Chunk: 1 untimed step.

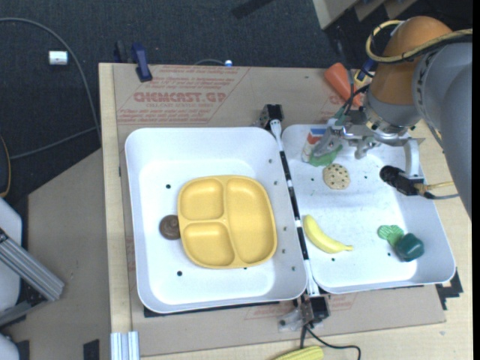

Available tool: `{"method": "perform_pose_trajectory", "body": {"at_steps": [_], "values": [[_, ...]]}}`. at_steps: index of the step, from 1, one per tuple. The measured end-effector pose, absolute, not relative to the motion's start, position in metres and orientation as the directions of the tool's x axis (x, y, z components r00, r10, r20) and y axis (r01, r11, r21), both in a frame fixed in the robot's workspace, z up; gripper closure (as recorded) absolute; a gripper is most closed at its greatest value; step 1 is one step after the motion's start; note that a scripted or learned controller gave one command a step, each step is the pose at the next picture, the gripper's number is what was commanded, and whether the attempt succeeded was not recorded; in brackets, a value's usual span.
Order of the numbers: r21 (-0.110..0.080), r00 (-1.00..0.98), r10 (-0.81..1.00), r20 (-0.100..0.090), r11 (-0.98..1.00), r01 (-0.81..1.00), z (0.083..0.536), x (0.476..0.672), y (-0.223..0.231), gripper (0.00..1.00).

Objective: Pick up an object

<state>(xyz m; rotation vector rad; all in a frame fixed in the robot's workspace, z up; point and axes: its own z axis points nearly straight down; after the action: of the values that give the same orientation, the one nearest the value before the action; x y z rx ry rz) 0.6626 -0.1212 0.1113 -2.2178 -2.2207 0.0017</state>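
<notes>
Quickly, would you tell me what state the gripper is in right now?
Gripper: cannot be told; it sits low at the far end of the right bin, over a green item.

Tan bench (90,223), red lettering across its far part; two white bins (146,193) (431,235) side by side on top; blue clip (140,62) at far-left edge.

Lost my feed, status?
Claw low at right bin's far left corner, on a green item. Grasp unconfirmed. Cookie close beside.
</notes>
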Motion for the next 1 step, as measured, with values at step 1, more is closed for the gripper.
{"method": "perform_pose_trajectory", "body": {"at_steps": [1], "values": [[-0.002, 0.002, 1.0, -0.001, -0.002, 1.0, 0.084, 0.5256, -0.1736, 0.0]]}}
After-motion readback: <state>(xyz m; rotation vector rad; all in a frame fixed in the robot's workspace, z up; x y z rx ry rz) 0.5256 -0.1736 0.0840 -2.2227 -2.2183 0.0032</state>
